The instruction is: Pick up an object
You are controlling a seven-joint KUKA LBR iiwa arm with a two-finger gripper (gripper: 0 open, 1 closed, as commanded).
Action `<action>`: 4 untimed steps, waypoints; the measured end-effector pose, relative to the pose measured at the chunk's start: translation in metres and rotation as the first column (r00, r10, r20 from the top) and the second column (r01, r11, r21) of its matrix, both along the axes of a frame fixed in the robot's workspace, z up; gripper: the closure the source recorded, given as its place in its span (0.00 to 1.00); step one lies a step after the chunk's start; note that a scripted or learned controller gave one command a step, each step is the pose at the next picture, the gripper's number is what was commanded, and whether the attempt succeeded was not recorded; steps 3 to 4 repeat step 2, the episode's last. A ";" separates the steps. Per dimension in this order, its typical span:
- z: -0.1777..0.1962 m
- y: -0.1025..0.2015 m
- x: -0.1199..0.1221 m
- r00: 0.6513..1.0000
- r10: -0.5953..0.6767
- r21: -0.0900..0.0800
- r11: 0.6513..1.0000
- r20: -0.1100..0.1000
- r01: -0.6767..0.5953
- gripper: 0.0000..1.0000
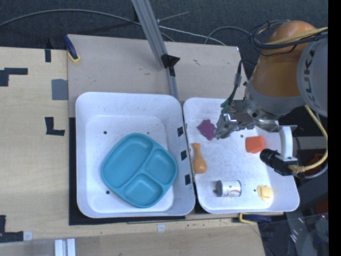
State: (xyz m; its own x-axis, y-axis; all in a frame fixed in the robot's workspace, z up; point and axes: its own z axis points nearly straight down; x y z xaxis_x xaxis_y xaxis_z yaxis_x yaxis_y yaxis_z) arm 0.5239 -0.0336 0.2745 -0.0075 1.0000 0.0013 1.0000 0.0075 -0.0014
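The right white bin holds a purple object, an orange block, an orange-tan bottle-shaped piece, a small white can lying on its side and a small yellow item. My gripper hangs low over the bin's upper middle, just right of the purple object and left of the orange block. Its dark fingers point down next to the purple object's right edge. I cannot make out whether anything sits between them.
The left white bin carries a blue divided tray. A grey metal post slants over the bench behind the bins. The arm's orange band and grey body overhang the right bin's upper right. Cables trail at the right.
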 end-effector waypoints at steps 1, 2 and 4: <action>-0.004 0.051 -0.002 1.000 -0.001 0.000 1.000 -0.001 0.001 1.00; -0.006 0.104 0.004 1.000 0.000 0.000 1.000 -0.001 0.000 1.00; -0.006 0.104 0.004 1.000 0.000 0.000 1.000 -0.001 0.000 1.00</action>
